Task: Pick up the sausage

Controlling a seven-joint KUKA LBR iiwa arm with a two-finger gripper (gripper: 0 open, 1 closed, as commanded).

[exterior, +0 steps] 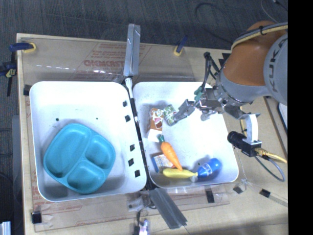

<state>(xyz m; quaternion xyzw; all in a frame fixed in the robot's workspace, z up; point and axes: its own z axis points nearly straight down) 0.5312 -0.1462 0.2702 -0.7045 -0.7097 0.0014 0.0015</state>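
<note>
Gripper (pixel 185 109): low over right bin (pixel 215 173), fingers' state I cannot tell.
Sausage: not identifiable (maybe the brown-white item (pixel 156 119) just left of the fingers).
Near side: carrot (pixel 169 153), banana (pixel 178 173), blue bottle (pixel 209 169).
Left bin: blue tray (pixel 78 156).

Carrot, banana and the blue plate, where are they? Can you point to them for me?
carrot (pixel 170 154): camera view, middle of its orange body.
banana (pixel 179 173): camera view, middle of the yellow length.
blue plate (pixel 78 157): camera view, ridge between its compartments.
</note>
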